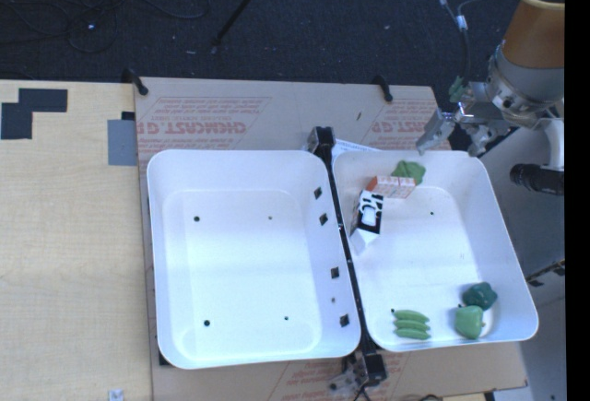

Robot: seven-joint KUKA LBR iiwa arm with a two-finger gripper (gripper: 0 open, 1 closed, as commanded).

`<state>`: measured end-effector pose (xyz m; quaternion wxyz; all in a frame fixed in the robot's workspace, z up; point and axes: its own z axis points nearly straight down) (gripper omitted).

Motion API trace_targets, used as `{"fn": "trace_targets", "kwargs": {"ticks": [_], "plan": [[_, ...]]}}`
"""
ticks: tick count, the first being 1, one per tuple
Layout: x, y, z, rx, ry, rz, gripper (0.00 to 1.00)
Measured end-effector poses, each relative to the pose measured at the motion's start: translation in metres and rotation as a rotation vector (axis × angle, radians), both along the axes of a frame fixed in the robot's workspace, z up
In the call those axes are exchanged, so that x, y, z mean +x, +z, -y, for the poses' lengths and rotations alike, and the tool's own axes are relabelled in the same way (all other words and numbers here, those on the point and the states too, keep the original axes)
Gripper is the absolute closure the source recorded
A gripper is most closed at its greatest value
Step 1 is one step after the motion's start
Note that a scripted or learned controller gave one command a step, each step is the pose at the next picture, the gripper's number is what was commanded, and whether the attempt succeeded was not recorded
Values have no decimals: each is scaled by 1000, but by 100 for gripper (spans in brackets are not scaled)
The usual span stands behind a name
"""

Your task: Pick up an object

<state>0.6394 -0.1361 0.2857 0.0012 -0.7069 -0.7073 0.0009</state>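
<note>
Camera view: you've got the gripper (454,127) at the far right, above the far right corner of the right bin (502,233), hanging off the grey wrist with the orange band (537,26) above it. You cannot tell whether it is apart or together at this size, and you see nothing between it. In the right bin, your objects: a green leafy piece (408,171) at the far edge, touching a small orange-and-white block (391,186) just to its left. A white tube with a black label (368,215) lies tilted against the divider, near those two. At the near right corner you see a pea pod (411,324), a green pepper (469,322) and a dark green broccoli piece (479,296) just beyond the pepper. The left bin (161,233) sits beside it, on cardboard (230,118).
</note>
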Motion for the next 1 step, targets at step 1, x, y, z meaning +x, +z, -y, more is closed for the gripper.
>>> {"fn": "trace_targets", "kwargs": {"ticks": [1], "plan": [[-2, -116, 23, 0, -3, -7, 0]]}}
